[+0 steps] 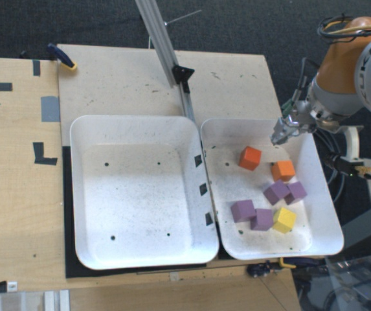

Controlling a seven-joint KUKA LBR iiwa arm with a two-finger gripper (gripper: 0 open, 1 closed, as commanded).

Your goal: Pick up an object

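Note:
The right bin (321, 219) holds several small blocks. A red-orange cube (250, 158) lies near its middle top, and an orange cube (283, 170) sits just right of it. Below them are purple blocks (276, 192) (295, 192) (243, 210) (261, 219) and a yellow cube (285, 219). My gripper (281, 136) hangs over the bin's upper right part, above and to the right of the red-orange cube. Nothing shows between its fingers.
The left bin (81, 173) stands beside the right one. A slanted metal rail (162, 41) runs from the top down to the seam between the bins. A blue and yellow clamp (62, 56) lies at the bench's far left corner.

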